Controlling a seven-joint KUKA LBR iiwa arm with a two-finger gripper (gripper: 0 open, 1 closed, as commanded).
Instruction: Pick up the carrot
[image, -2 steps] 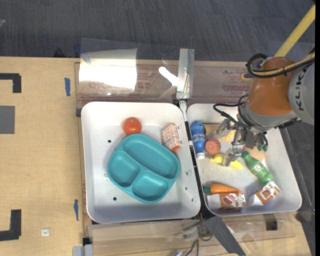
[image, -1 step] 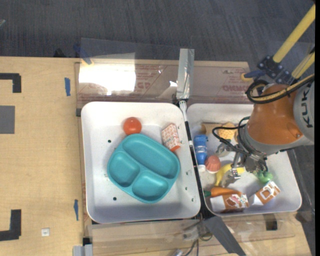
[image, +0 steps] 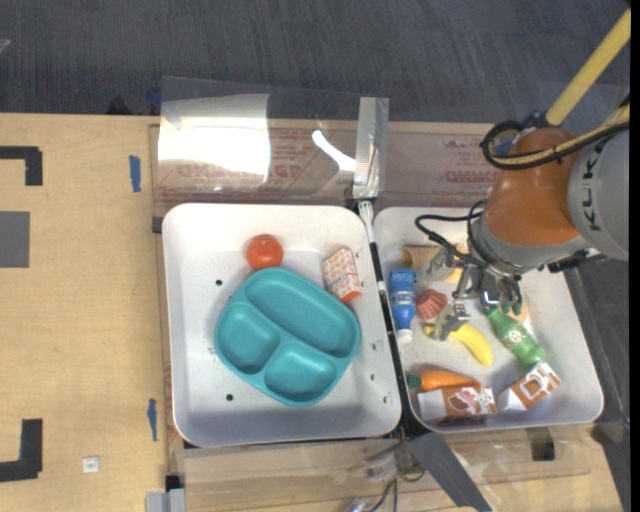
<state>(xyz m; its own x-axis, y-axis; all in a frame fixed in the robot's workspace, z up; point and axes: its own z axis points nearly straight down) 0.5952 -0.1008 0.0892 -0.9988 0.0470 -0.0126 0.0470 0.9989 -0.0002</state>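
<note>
The carrot (image: 447, 380), orange with a green end pointing left, lies near the front of the right bin (image: 585, 360), just behind a brown and white carton (image: 466, 402). My gripper (image: 462, 314) hangs over the middle of the right bin, above a yellow banana (image: 475, 345) and a small reddish item (image: 432, 303). It is behind the carrot and apart from it, and nothing shows held in it.
The right bin also holds a blue bottle (image: 402, 298), a green bottle (image: 515, 336) and an orange carton (image: 535, 385). In the left bin (image: 190, 300) are a teal divided plate (image: 285, 335), a red tomato (image: 265, 250) and a small red and white carton (image: 343, 272).
</note>
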